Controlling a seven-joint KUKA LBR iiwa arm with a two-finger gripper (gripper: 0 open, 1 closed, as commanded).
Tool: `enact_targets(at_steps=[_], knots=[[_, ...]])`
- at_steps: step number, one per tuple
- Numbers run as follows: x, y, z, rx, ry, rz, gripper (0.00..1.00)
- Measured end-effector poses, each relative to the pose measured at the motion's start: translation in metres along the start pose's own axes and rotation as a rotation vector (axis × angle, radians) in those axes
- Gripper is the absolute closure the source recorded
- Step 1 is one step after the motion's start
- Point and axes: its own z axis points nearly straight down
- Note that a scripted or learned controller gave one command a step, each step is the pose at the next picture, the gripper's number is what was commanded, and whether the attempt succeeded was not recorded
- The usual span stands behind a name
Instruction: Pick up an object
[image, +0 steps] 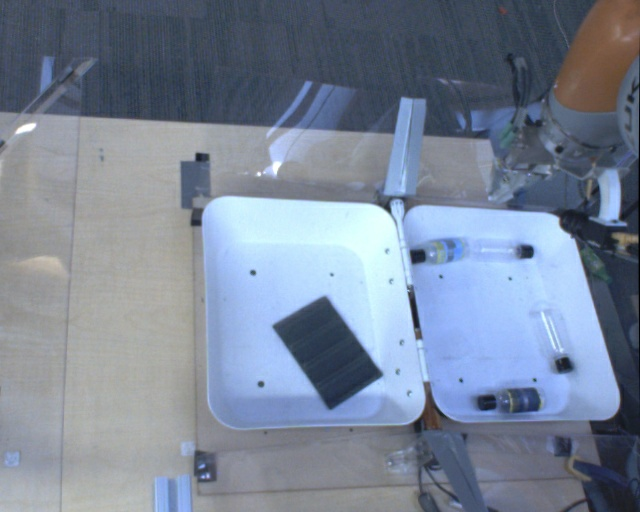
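Camera view: arm (598, 70) raised beyond right bin (590, 350), gripper (510, 175) state unclear.

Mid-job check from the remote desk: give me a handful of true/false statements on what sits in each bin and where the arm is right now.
1. The dark ridged pad lies in the left bin. True.
2. The right bin holds three clear bottles. True: one near the far wall, one by the right wall, one at the near wall.
3. The dark ridged pad lies square to the bin walls. False: it lies turned at a slant.
4. The gripper is down inside the left bin. False: it is beyond the right bin's far edge.
5. A bottle lies on the pad. False: nothing lies on it.
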Motion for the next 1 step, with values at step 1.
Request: enact_targets(at_steps=[1], knots=[[-0.0360,-0.0039,0.0048,0.008,0.002,-0.015,1.00]])
